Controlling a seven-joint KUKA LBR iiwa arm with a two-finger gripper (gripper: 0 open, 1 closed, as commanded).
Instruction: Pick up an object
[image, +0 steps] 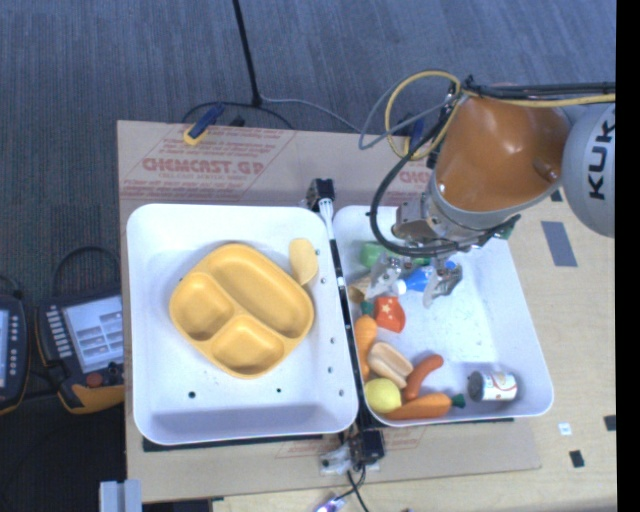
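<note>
Under the bins, brown tabletop (590, 330) on grey carpet (80, 60); cardboard (215, 160) left of the gripper (415, 280) reads "CHEMCAST GP", arm (590, 170) "KU". Gripper spread, grasping nothing.

- "CHEMCAST GP" was printed in red on the board (205, 166) under the bins, left of centre.
- A second red print was seen on the same board behind the arm; it could not be read.
- "KU" in black letters was shown on the grey arm (598, 170) at the right edge.
- A label was borne by the can (492, 385); its text was too small to be read.
</note>
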